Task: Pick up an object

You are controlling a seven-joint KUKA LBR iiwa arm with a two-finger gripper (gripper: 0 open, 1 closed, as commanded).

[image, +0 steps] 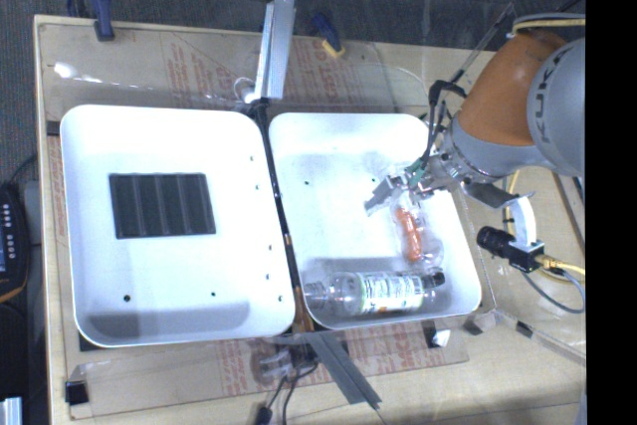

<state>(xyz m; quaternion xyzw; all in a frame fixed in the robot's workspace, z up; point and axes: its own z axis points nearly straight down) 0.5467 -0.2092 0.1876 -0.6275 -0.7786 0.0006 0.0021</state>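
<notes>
My gripper [390, 191] hovers over the right part of the right bin [328, 139], with the arm reaching in from the right. Just below it lies an orange object in a clear wrapper [410, 230], close to the bin's right wall. A clear plastic bottle with a dark cap [376, 292] lies on its side along the right bin's front wall. I see nothing held in the gripper. A dark ribbed rectangular pad [161, 205] lies flat in the middle of the left bin [90, 304].
A metal bar [275, 47] stands up behind the seam between the bins. Blue clamps [102, 13] sit on the bench's back edge. The bins' divider edges [277, 214] run between the two trays.
</notes>
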